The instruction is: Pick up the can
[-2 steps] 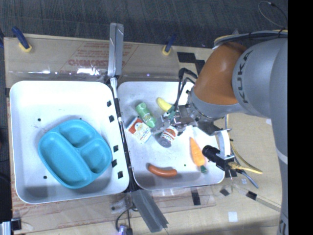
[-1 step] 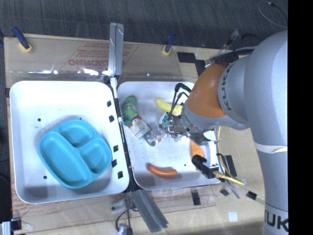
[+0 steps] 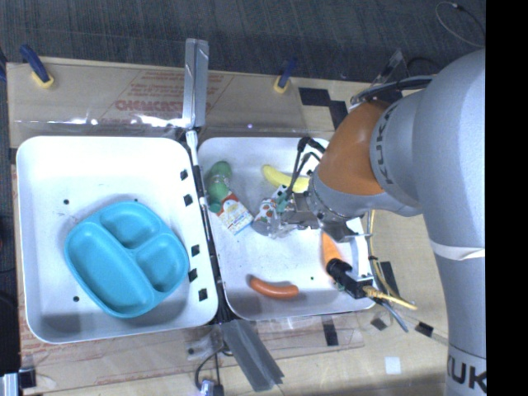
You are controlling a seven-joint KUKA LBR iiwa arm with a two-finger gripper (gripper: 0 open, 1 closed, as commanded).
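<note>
Lying just beside the gripper (image 3: pixel 279 218), the can (image 3: pixel 270 213) looks light, rigid, slippery; jaw state unclear, grasp mid-body.

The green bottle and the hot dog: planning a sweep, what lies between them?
In the camera view, only bare bin floor between the green bottle and the hot dog; a small carton adjoins the bottle.

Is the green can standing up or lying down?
Lying down. The green can shows its long side, resting flat in the right bin.
</note>
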